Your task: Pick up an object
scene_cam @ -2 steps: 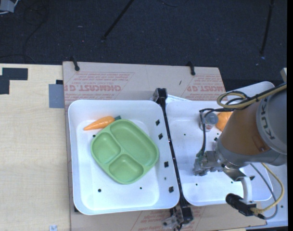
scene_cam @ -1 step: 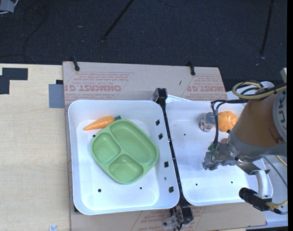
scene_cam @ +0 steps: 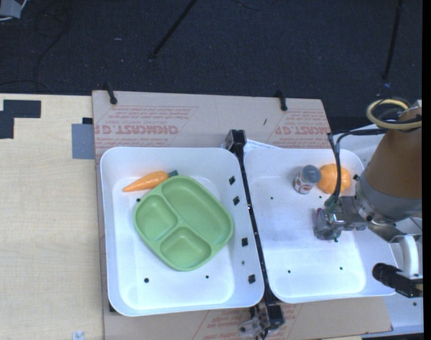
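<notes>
Light wood desk (scene_cam: 38, 211) far left, cardboard sheet (scene_cam: 201, 119) under both bins. Left bin (scene_cam: 123, 282): orange carrot (scene_cam: 146, 181) lies near the upper-left corner, tip pointing left, green stub at its right end. Its right end sits just beside the upper edge of the green divided plate (scene_cam: 183, 222), touching or nearly touching, cannot tell which. Plate has three compartments, lies flat, rotated at a slant, taking up the middle of the bin.

A black divider strip (scene_cam: 247, 218) runs between the two bins. Right bin (scene_cam: 300, 275): small can-like object (scene_cam: 305, 178) with grey top near the upper middle, an orange round object (scene_cam: 333, 178) just beside it on the right, apparently touching. Both well apart from the carrot.

Hand (scene_cam: 328, 225) sits low over the right bin, below and slightly right of the can and the orange object, near but apart from them. Fingers are dark and blurred from this angle; cannot tell how far open they are, and nothing is visibly between them. Grey arm with orange band (scene_cam: 403, 161) comes in from the right edge.
</notes>
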{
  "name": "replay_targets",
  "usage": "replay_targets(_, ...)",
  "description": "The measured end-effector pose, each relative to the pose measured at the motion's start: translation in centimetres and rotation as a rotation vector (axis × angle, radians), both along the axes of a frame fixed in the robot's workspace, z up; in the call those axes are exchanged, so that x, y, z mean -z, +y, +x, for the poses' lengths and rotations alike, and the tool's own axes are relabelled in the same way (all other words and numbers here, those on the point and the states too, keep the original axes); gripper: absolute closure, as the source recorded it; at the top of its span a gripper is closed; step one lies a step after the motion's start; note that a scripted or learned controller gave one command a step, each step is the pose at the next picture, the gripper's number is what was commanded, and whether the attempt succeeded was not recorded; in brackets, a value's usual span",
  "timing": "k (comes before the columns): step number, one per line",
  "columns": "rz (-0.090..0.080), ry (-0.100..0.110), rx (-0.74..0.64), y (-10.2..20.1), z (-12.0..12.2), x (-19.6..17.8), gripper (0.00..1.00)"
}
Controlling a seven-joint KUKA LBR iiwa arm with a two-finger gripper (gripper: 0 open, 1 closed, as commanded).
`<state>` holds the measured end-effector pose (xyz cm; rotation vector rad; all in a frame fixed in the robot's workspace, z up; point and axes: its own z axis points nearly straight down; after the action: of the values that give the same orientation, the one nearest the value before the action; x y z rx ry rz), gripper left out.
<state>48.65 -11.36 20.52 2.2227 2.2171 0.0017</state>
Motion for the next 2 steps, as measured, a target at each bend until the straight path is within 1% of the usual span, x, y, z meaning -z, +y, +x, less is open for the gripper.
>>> replay_targets(1,0.001,0.002,-0.003,-0.1,0.1,-3.0,1.00)
replay_targets(2,0.004,0.008,-0.006,5.2,-0.8,-2.1,1.00)
